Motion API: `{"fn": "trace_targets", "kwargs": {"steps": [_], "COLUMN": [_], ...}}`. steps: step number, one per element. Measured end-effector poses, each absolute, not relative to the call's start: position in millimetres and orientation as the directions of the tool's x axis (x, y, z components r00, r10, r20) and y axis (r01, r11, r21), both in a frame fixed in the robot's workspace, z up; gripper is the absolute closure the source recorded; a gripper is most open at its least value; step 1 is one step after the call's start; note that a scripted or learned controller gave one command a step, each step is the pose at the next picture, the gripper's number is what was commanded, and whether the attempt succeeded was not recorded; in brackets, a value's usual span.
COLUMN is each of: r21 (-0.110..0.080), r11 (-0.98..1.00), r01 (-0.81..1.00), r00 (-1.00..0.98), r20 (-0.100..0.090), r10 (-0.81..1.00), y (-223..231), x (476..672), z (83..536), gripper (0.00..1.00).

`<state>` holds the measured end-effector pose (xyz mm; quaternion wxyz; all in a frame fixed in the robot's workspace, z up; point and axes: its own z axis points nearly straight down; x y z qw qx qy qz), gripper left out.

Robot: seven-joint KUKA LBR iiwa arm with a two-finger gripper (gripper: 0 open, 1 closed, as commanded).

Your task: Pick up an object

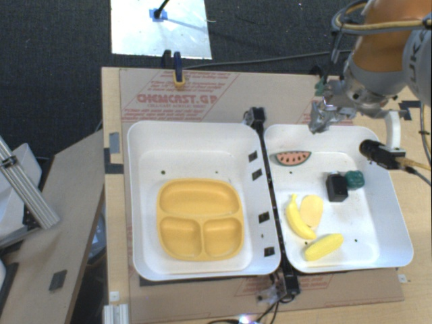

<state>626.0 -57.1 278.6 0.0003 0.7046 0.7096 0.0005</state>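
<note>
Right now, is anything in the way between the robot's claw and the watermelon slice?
Nothing visible is. The gripper hangs above the right bin's back edge, and the watermelon slice lies just below and left of it on bare bin floor. The other toys sit farther toward the front.

One text can be read: the word "CHEMCAST GP" in large red capital letters. It stands on the brown protective sheet (196,93) that covers the counter, just behind the back rim of the left bin (135,181). Above and below this word there are more lines of smaller red print on the same sheet, but they are too small and too blurred to read. Similar red print appears on the strip of sheet in front of the bins, also not readable.
</note>
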Motion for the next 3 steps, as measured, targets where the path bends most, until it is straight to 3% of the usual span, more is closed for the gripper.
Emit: {"fn": "trace_targets", "kwargs": {"steps": [3], "r21": [0.0], "r11": [0.006], "r01": [1.0], "r00": [-0.006], "r20": [0.0], "r10": [1.0], "y": [85.0], "x": [586.6], "z": [232.9], "gripper": [1.0]}}
